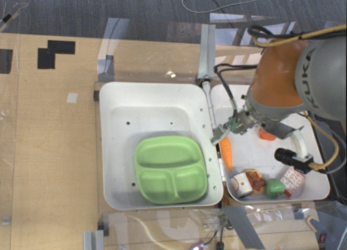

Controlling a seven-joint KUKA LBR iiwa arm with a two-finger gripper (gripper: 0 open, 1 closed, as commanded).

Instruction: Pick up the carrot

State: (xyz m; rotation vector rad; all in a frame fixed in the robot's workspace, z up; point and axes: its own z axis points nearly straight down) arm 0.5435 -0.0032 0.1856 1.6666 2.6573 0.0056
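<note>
Gripper (219, 133) sits low in the right bin (320, 192), by its left wall, just above the carrot's upper end. Can't tell if it's wide or narrow: too small and dark. Nothing seen held.

Carrot (226, 155) lies lengthwise along that left wall; orange, smooth, tapered. Pick looks not yet made. To do it well, I'd close across the carrot's narrow width at mid-body, clear of the wall, since the taper could slip.

Nearby: small round can (242, 184), green lumpy toy (275, 188), red-white carton (293, 179). Left bin (116, 135) holds a glossy green divided plate (171, 168).
</note>
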